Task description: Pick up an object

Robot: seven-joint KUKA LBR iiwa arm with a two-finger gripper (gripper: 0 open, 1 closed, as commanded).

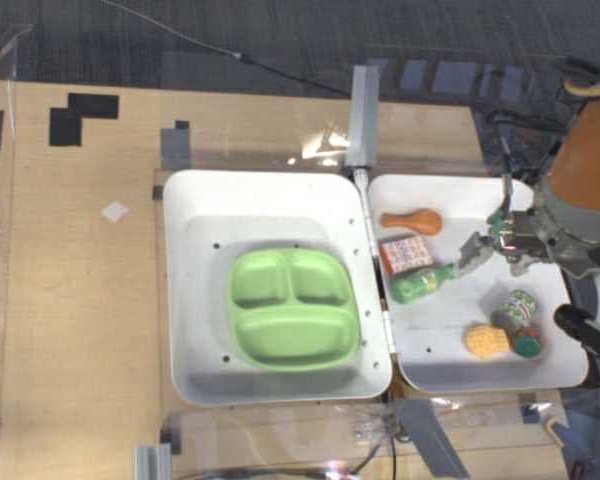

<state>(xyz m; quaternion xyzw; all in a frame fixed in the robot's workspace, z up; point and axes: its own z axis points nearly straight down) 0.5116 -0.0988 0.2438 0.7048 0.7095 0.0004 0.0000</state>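
1. Nearest the camera, low in the right bin (570, 373), sit a yellow corn-like toy (487, 341), a small can (518, 308) and a red-and-green piece (527, 345), bunched together. That is a tight cluster and risky to go for.
2. Mid-bin, the gripper (472, 253) is down beside the green bottle (421, 284), just off its right end. Whether it is open or closed, I cannot tell.
3. The bottle lies tilted, touching the red box (405, 254). Best to centre over its body and close across the narrow width.
4. Farther back, the orange drumstick (414, 222) lies alone.
5. The left bin (190, 268) holds a green tray (293, 305).
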